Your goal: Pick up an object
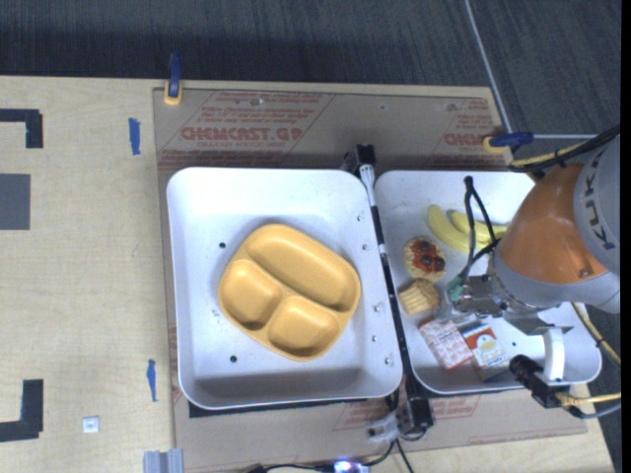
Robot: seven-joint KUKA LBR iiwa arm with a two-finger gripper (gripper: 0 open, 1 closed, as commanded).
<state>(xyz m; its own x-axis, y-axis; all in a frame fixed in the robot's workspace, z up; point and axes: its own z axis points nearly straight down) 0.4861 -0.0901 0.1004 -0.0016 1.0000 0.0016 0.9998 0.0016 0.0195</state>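
Two white bins sat on the counter (79,294); the end effector (471,300) hovered over the right bin (582,363), its grip impossible to tell.

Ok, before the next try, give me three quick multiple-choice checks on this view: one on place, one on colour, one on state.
1. Where does the compartment tray lie?
A. left bin
B. right bin
C. on the cardboard

2. What colour is that tray?
A. blue
B. yellow
C. black

3. How does the banana lie?
A. on the tray
B. outside both bins
C. on the right bin's floor, apart from the tray

Key: 1 A, it fills much of the left bin. 2 B, it is yellow all over. 3 C, it lies in the right bin, next to the arm.
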